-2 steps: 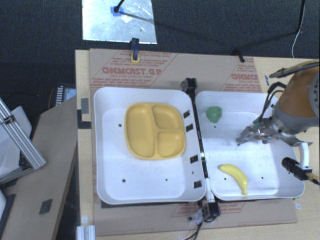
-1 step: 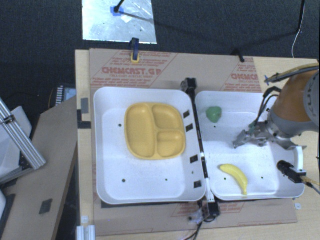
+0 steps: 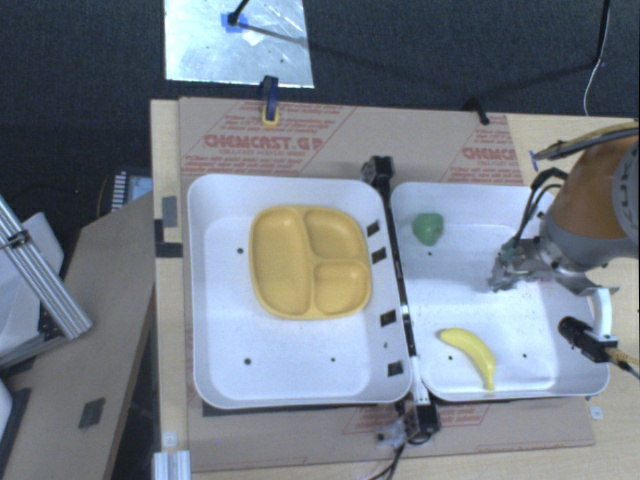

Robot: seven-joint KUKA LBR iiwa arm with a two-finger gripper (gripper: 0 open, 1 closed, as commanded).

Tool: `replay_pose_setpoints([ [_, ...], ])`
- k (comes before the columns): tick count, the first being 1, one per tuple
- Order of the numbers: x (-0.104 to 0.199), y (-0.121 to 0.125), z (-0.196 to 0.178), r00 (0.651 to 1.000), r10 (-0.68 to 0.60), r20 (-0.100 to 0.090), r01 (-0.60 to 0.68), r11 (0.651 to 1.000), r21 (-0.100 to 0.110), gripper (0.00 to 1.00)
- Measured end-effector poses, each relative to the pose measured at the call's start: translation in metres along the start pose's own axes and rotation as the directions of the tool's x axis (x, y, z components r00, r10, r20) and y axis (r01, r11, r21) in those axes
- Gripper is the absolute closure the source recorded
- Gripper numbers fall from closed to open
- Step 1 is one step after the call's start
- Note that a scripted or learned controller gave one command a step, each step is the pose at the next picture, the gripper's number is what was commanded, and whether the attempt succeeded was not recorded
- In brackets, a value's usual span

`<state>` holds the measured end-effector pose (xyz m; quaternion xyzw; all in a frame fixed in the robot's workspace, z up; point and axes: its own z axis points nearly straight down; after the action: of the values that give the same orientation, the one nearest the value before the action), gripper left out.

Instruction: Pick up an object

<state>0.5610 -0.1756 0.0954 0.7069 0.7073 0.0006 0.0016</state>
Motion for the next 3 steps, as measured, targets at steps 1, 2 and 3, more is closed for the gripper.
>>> replay_pose_setpoints([
  [1,-0.002,-0.006,-0.047,1.0,0.002,0.0,-0.002,1.0,-0.002,1.0],
  [2,-0.009,-0.001,-0.109,1.0,-0.003,0.002,0.003,1.0,-0.005,1.0],
  [3,-0.008,-0.009,-0.166,1.0,-0.004,0.001,0.004,1.0,-0.005,1.0],
])
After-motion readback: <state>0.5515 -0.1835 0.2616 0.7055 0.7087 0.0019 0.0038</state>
